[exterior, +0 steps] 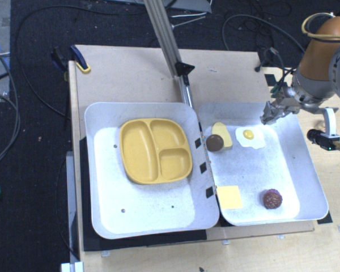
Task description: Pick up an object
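Over right bin's far edge (pixel 283 115): gripper (pixel 270 115) poised just beside fried egg (pixel 250 136), not touching; finger state, cannot tell. Likely lining up descent. Brown ball (pixel 215 143), cheese slice (pixel 229 196), meatball (pixel 272 199) lie apart, graspable.

No text, label, brand, number or sign can be read anywhere; the two shallow white plastic bins (pixel 102 208) and the pale wooden counter (pixel 130 75) bear no legible marking; the yellow divided plastic tray (pixel 156 150) is plain
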Motion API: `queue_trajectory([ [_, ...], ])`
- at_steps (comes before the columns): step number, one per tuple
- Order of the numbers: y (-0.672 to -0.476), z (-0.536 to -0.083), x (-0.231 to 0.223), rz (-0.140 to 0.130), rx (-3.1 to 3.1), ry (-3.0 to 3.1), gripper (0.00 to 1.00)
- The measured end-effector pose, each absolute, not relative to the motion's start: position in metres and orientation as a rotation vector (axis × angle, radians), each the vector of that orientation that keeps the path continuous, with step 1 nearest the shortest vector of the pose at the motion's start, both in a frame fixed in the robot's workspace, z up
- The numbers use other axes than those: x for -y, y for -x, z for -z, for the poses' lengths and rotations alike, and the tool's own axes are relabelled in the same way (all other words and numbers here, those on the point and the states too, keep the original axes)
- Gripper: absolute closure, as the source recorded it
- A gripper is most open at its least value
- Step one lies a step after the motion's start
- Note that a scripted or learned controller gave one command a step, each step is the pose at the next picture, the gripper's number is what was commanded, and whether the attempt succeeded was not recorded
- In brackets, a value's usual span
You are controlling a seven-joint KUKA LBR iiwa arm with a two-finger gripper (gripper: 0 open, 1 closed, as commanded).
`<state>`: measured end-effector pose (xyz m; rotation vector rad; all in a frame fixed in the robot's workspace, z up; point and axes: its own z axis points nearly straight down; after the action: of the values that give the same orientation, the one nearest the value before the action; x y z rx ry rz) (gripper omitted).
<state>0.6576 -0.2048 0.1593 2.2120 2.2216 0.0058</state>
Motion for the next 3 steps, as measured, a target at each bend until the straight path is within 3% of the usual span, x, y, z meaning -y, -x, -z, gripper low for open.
queue_trajectory([
  [1, -0.656, -0.222, 0.2, -0.005, -2.222, -2.212, 1.0],
  [2, -0.657, -0.231, 0.2, -0.002, -2.223, -2.215, 1.0],
  [3, -0.653, -0.238, 0.154, -0.001, -2.228, -2.214, 1.0],
])
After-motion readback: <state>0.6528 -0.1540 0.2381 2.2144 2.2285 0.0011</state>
